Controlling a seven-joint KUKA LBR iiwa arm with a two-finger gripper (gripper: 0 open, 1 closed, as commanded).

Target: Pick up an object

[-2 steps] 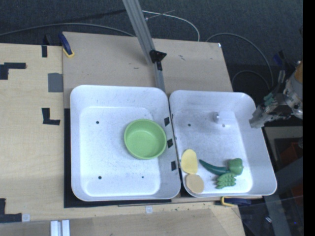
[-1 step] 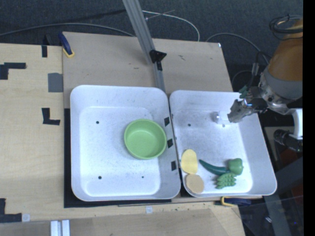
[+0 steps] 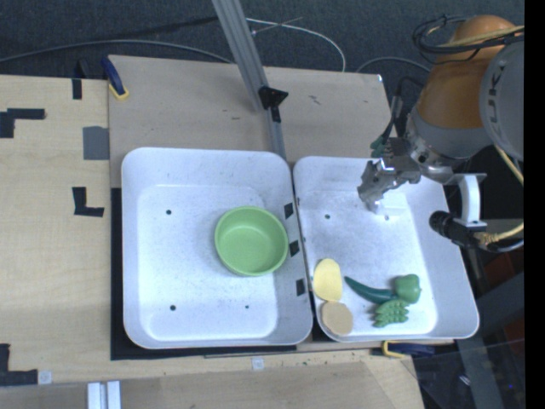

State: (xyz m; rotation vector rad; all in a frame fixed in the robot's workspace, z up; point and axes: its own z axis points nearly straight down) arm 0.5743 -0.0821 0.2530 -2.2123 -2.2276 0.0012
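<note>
My gripper (image 3: 372,196) hangs over the far part of the right bin (image 3: 443,237), pointing down, with nothing visible between its fingers. At the near end of that bin lie a yellow lemon-like piece (image 3: 328,279), a tan round piece (image 3: 337,318), a dark green pepper (image 3: 368,290), a green round vegetable (image 3: 408,287) and a bumpy green piece (image 3: 391,313). A green bowl (image 3: 250,240) sits in the middle of the left bin (image 3: 153,186). The gripper is well behind the cluster of small objects.
A grey metal pole (image 3: 243,41) slants from the top down to the seam between the bins. Cables (image 3: 306,37) lie on the dark floor behind the bench. The arm's grey body and orange band (image 3: 464,83) fill the upper right.
</note>
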